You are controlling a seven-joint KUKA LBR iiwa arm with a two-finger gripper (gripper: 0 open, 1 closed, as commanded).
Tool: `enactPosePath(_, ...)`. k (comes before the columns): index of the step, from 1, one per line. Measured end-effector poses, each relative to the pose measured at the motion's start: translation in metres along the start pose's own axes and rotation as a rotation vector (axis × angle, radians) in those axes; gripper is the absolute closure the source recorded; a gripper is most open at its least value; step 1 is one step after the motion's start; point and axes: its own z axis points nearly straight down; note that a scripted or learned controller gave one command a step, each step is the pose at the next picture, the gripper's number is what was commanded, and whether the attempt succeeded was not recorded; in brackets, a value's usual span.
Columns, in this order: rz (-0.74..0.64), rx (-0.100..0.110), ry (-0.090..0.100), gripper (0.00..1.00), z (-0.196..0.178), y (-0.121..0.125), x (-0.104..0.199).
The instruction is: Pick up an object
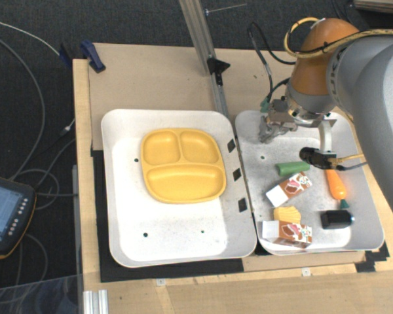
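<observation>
The toy carrot [336,184] is laid lengthwise toward the right bin's [367,237] far edge. The fingers' [272,131] opening cannot be told.

The arm [370,77] is cut off by the frame's right edge, and the tablet [3,218] by the left edge.

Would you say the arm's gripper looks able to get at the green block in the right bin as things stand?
Probably yes. The gripper hangs over the right bin, up-left of the green block, with bare bin floor between them; the snack packet lies just below it.
</observation>
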Motion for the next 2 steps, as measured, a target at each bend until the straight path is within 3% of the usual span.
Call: enactPosePath(2, -0.001, -0.007, -0.002, 1.0, -0.105, -0.006, -0.001)
